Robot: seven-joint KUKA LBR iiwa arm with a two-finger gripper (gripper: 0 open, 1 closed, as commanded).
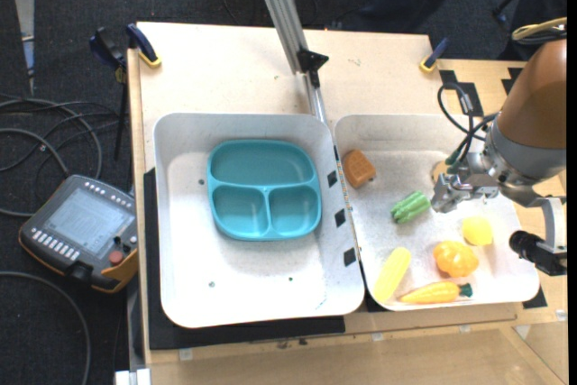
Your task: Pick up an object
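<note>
The gripper (448, 197) is seen low in the right bin (388, 132), just right of the green vegetable (410, 206), while whether its fingers are apart or together cannot be told.

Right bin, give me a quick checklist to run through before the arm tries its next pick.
1. Gripper over the right bin: ok.
2. Something between the fingers: cannot tell.
3. Nearest target, the green piece, lying apart from the other items: ok.
4. Small yellow piece and orange pepper-like piece close below the gripper, could get bumped: not ok.
5. Carrot and long yellow piece near the front wall, awkward to grasp: not ok.
6. Brown block free-standing: ok.
</note>
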